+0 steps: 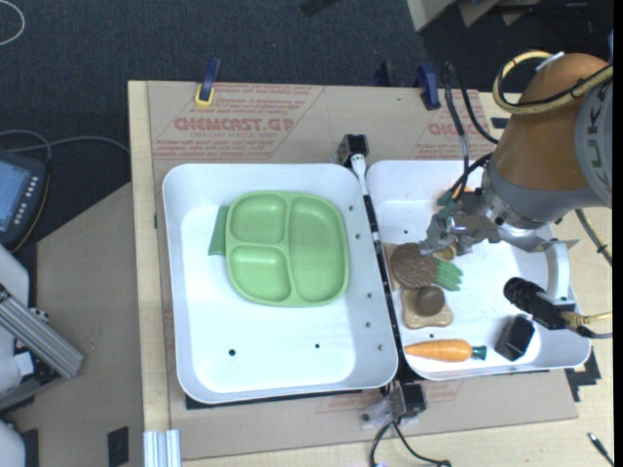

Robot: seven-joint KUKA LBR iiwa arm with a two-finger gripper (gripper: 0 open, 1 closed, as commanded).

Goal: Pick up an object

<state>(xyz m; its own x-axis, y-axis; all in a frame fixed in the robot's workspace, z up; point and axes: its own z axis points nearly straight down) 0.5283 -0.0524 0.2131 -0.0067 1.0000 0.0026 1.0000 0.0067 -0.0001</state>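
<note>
My gripper (444, 243) hangs low over the left part of the right bin (487, 188), just above a brown round piece (413, 267) and a small green toy (450, 275). I cannot tell whether it touches either. A second brown piece on a tan base (425, 304) lies just in front of them. An orange carrot with a green tip (441, 351) lies along the bin's front wall. A black block (515, 339) rests near the front right corner.
The left bin (195, 290) holds a light green divided plate (287, 247) with a darker green flat piece (217, 233) under its left edge. A black divider strip (375, 251) runs between the bins. Clamps sit at the bench's back edge.
</note>
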